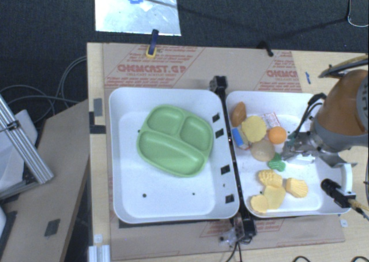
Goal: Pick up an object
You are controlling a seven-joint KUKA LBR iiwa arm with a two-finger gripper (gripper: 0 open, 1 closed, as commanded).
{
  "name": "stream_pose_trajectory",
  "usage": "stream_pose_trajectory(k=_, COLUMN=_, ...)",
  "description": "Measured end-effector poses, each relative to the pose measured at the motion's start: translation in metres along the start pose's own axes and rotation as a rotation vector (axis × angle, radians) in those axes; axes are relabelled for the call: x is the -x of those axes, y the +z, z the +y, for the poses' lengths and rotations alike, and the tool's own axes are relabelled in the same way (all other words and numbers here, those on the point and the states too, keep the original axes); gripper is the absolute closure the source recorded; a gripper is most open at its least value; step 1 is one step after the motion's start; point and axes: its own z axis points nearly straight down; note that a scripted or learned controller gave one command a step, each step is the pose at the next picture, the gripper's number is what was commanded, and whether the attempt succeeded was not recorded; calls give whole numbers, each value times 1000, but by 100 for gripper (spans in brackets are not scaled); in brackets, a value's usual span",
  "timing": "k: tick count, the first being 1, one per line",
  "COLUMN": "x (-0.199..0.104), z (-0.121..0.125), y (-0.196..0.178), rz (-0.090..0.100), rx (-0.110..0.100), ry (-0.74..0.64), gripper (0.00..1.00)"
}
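Right now the pincer is low in the right bin, and I cannot tell how it is set, because it is small and dark from up here. Its tip is just beside a little green thing, maybe touching it. No toy shows inside the pincer, so I think nothing is picked up yet. The green thing looks like the one to grab. It sits in the middle of the right bin with lots of neighbors close by. A pale round thing is just beside it on the far side, and an orange ball is a bit past that. A yellow round toy and a brown toy lie near the bin's far left corner. Three yellow toys sit near the front wall of the bin. Here is what could go wrong. The green thing is tiny and flat, so the pincer could close above it and catch only air. It could also pinch the edge and make the toy pop away. Because the toys are packed close, the pincer may bump the pale round thing or grab two toys at once. The ball could roll off if pushed. The left bin has a green plate in it, well apart from the pincer, so it should be safe.
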Motion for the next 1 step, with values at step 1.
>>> stream_pose_trajectory(k=1, x=8, z=-2, y=-47, rz=15, rx=-26, ry=-2, gripper=100)
